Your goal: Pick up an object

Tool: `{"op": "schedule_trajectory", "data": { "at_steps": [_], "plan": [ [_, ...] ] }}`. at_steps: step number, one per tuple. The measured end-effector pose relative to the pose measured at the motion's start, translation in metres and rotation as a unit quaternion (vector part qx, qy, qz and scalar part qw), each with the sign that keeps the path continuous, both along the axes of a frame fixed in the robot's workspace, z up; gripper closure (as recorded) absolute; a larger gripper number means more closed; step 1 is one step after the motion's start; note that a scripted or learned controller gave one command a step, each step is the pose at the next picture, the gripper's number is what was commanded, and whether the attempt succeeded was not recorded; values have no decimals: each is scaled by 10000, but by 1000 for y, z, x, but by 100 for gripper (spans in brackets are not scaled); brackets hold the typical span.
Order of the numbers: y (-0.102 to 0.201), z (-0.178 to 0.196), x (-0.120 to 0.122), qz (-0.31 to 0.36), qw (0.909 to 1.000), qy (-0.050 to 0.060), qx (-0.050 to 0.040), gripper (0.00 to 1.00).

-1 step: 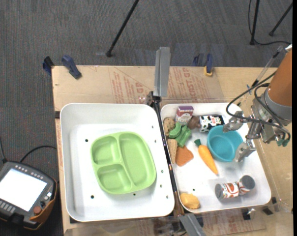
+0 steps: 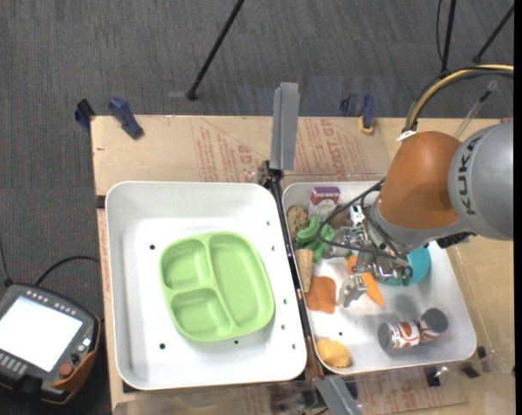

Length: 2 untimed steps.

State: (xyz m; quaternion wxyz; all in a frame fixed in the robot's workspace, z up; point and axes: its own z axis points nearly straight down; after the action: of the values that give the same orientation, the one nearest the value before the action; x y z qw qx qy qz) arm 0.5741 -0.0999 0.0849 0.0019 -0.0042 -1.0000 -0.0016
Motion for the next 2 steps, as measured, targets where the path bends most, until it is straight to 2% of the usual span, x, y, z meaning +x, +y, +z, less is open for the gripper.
{"op": "schedule_trajectory", "data": {
  "at_steps": [1,2],
  "plan": [
    [1,13,2,21,10000,-30,-10,100],
    [2,12,2,27,10000,-26,-8,0]
  ]
}}
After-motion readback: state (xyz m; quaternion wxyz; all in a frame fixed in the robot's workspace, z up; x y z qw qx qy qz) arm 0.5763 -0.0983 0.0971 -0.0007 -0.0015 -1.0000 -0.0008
